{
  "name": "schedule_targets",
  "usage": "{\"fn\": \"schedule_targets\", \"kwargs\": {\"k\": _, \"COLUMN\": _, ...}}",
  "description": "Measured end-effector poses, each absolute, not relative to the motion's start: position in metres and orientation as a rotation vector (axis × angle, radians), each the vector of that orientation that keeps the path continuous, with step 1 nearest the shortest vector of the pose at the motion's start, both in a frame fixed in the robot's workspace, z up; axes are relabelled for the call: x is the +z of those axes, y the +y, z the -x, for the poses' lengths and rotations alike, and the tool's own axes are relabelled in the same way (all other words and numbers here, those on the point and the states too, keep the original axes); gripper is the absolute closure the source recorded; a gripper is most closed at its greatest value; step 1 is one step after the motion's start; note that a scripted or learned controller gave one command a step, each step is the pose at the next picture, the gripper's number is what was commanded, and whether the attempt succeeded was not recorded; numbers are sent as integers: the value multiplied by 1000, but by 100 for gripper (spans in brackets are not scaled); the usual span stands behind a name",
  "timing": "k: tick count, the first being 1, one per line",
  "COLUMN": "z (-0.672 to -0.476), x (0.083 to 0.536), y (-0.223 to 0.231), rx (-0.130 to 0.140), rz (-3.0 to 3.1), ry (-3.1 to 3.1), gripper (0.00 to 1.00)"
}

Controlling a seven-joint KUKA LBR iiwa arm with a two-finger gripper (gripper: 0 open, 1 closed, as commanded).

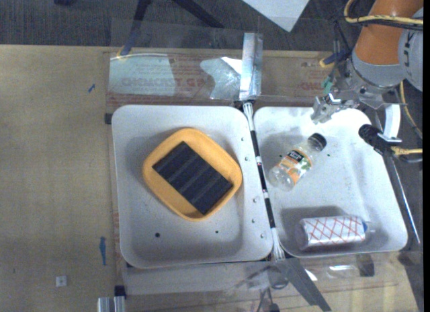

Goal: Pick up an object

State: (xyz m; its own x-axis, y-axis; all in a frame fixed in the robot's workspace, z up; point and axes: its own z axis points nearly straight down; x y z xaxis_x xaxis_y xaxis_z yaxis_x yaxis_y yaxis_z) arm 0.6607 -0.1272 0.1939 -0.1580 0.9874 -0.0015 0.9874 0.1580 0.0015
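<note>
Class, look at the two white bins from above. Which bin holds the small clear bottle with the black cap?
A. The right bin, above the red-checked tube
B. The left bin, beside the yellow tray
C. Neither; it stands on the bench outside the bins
A: the bottle lies on its side in the right bin, farther up the picture than the tube, while the yellow tray sits alone in the left bin.

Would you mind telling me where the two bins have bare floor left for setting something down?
Left bin: floor in front of the yellow tray. Right bin: patch between the bottle and the checkered pack. Far corner is crowded by the gripper.
</note>
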Motion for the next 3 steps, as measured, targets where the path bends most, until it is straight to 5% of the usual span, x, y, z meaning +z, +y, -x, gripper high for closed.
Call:
{"fn": "schedule_targets", "kwargs": {"k": 1, "z": -661, "x": 194, "y": -127, "rx": 1, "rz": -2036, "ry": 2389, "gripper": 0}}
{"fn": "schedule_targets", "kwargs": {"k": 2, "z": -648, "x": 101, "y": -113, "rx": 2, "rz": -2010, "ry": 2410, "gripper": 0}}
{"fn": "schedule_targets", "kwargs": {"k": 3, "z": -598, "x": 121, "y": -122, "rx": 6, "rz": -1886, "ry": 2502, "gripper": 0}}
